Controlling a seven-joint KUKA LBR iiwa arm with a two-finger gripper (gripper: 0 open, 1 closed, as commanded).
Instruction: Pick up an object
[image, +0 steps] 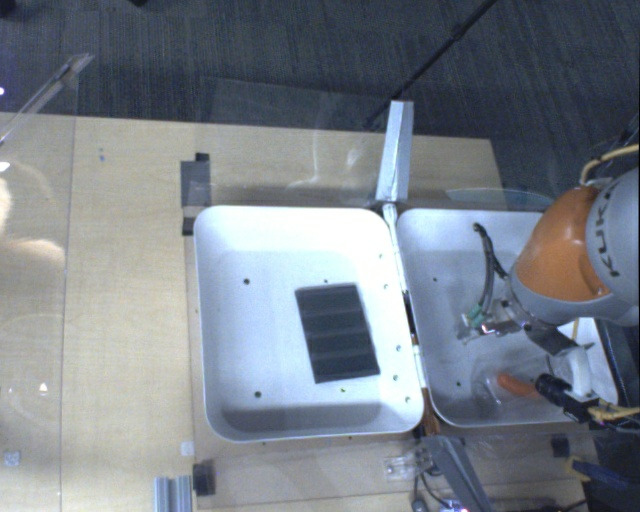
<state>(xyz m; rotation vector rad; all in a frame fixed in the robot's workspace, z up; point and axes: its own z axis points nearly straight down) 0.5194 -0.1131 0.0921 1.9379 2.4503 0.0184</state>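
From my station I see the desk (120, 330) from above at a slant, pale wood, carrying two shallow white bins side by side. The left bin (225, 300) sits near the centre of my picture; on its floor lies a dark ribbed rectangular pad (337, 333), flat, tilted slightly off the bin's edges, well apart from every wall but closest to the wall at 3 o'clock. Nothing touches it.

The right bin (440, 260) lies just beside the left one, at 3 o'clock from it, their rims meeting under a grey upright bar (395, 160) that runs toward 12 o'clock. The arm (570, 250) enters from 3 o'clock, its orange band bulking over the right bin's far side. Below the band, the hand (485, 322) hangs over the right bin's floor, small metallic parts and a thin dark cable (490, 255) showing around it. It is too small and cluttered in my feed for me to tell how it stands or whether anything sits in it.

At about 5 o'clock from the hand, low in the right bin, lies a small orange-red object (517, 383), partly blurred, near a black fitting (560, 392) of the arm. It looks apart from the hand.
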